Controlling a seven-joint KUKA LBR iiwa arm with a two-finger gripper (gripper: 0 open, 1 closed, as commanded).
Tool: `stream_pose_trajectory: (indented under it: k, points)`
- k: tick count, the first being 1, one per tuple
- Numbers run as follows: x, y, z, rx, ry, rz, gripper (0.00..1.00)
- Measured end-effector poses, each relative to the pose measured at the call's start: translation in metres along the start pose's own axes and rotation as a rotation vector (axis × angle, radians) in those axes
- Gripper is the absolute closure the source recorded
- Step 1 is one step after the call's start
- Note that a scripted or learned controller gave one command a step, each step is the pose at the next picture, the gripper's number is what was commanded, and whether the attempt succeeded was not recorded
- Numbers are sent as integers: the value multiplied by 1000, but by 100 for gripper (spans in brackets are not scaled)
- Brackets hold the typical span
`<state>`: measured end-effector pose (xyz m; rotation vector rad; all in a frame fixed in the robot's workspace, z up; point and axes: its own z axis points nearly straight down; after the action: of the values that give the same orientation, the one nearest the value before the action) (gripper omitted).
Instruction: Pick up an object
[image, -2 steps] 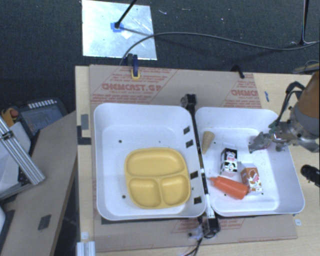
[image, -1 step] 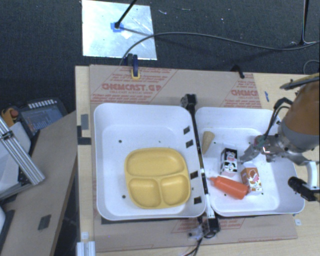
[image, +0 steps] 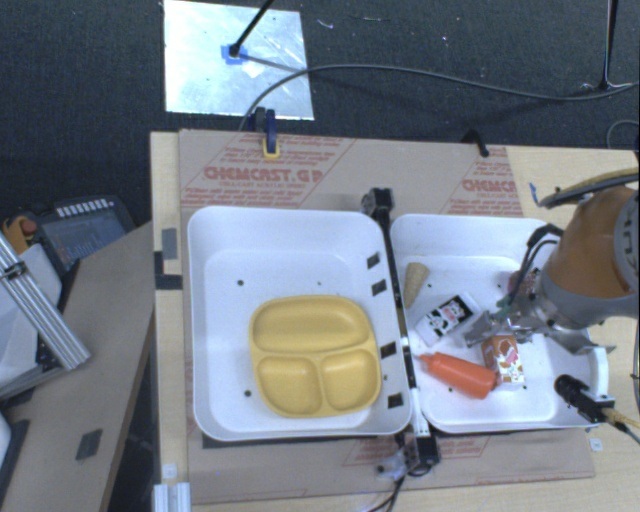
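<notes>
Orange carrot (image: 462, 372) lies unlifted beside the snack packet (image: 505, 359); end effector (image: 503, 322) hovers above, state indiscernible; grasp remains.

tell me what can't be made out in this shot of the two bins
- Gripper, camera view: the wrist hides its fingers, so open or shut is unclear.
- Red-and-white packet: print too small to read; whether the gripper touches it is unclear.
- Black-and-white card: pattern too small to identify.
- Arm: cut off by the right edge.
</notes>
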<state>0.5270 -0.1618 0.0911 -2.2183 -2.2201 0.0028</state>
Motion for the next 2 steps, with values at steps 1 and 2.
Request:
stream_pose_trajectory:
  k: [1, 2]
  points:
    - [0, 1, 7, -4, -1, 0, 0]
    - [0, 2, -5, -9, -2, 0, 100]
